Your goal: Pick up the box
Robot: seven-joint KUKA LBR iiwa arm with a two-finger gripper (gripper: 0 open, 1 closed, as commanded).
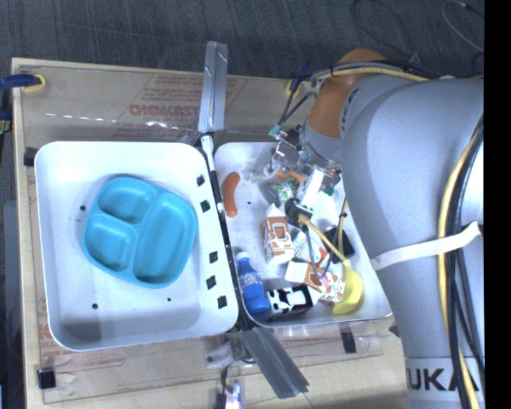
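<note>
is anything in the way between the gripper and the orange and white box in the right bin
Nothing visible lies on the small orange and white cardboard box; its top shows bare. The gripper sits over the far end of the right white bin, and a dark green and white jumble lies between them.

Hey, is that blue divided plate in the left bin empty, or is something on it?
Empty: the blue divided plate shows only bare blue in every section.

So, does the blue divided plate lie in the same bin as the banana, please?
No, the blue divided plate sits in the left-hand bin, the banana in the right-hand bin.
</note>
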